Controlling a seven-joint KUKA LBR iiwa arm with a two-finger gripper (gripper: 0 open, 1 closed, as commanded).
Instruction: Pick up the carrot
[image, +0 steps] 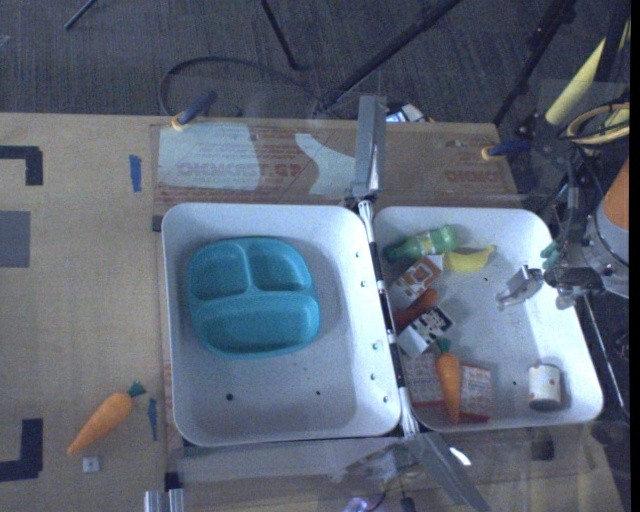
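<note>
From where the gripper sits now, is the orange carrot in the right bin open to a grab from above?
Probably yes. The gripper hovers in the right white bin, and the orange carrot lies uncovered on flat printed cards. A small black-and-white box beside its leafy end may crowd the approach.

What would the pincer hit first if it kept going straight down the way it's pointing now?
Probably the bare floor of the right bin. The pincer hangs over open white bottom, apart from the carrot and the small white cylinder, though depth is unclear.

The arm (612, 215) is cut off by the right edge (its hand (522, 285) too blurred to read).
</note>
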